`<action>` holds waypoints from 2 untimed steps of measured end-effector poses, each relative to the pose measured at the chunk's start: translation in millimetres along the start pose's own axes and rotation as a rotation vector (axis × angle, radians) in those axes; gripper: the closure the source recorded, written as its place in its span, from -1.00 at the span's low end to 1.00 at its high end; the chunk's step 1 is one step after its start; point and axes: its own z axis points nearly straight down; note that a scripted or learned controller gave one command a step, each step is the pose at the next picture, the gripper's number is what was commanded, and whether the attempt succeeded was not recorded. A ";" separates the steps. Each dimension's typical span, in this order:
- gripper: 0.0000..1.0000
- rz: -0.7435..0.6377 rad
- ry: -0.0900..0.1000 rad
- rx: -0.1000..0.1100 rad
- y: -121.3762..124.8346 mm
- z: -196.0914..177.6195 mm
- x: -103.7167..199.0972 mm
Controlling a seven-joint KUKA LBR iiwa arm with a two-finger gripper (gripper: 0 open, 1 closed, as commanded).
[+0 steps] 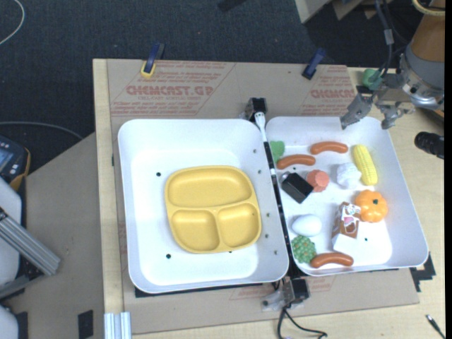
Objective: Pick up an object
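camera view: approach step, nothing gripped. gripper (370,114) hanging over the far rim of the right bin (409,221), fingers apart and empty. nearest pick: corn cob (364,164), just below. next: shift over it, descend, close.

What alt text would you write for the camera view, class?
A grey robot arm's pincer hovers open over the far edge of the right white bin, which holds toy food. The left white bin holds a yellow three-compartment plastic tray.
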 end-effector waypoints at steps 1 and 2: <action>-1.00 0.000 0.001 0.005 2.3 63.1 0.5; -1.00 0.000 0.002 0.008 -2.5 125.4 7.2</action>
